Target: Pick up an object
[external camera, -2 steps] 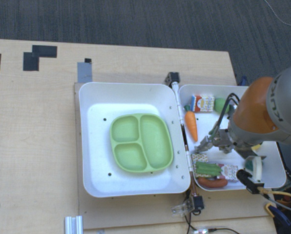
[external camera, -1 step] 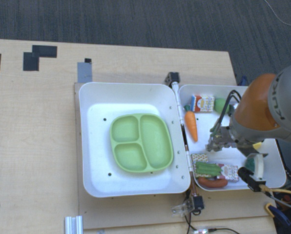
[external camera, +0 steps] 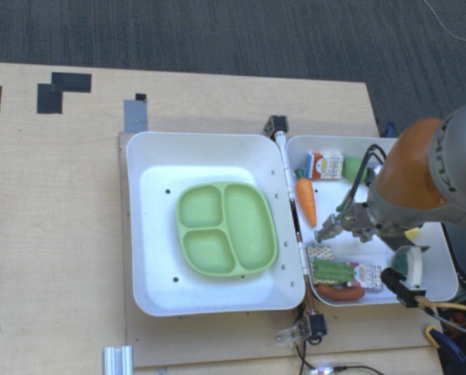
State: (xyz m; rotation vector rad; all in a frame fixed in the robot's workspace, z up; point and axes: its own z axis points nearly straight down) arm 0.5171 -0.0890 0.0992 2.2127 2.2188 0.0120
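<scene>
Left bin (external camera: 151,233): a shallow white bin set on the wooden bench (external camera: 53,233), taking up the middle of the view

Green plate (external camera: 226,230): a light green plate with three compartments is seen lying flat in the middle of the left bin; nothing is seen in its compartments

Right bin (external camera: 446,283): a white bin placed just beside the left bin, edge to edge

Carrot (external camera: 306,201): an orange carrot is laid lengthwise along the right bin's left edge, in its far half

Small carton (external camera: 324,165): a small printed carton is found at the far left corner of the right bin, just beyond the carrot

Green packet (external camera: 334,270): a green item is set near the near left corner of the right bin, with a red sausage-like piece (external camera: 342,292) against the near edge just beside it

Arm (external camera: 421,170): the grey arm with its orange band is held over the right half of the right bin

Gripper (external camera: 328,231): it is seen low over the right bin, between the carrot and the green packet; whether its fingers are parted or closed cannot be told, and nothing can be seen held
</scene>
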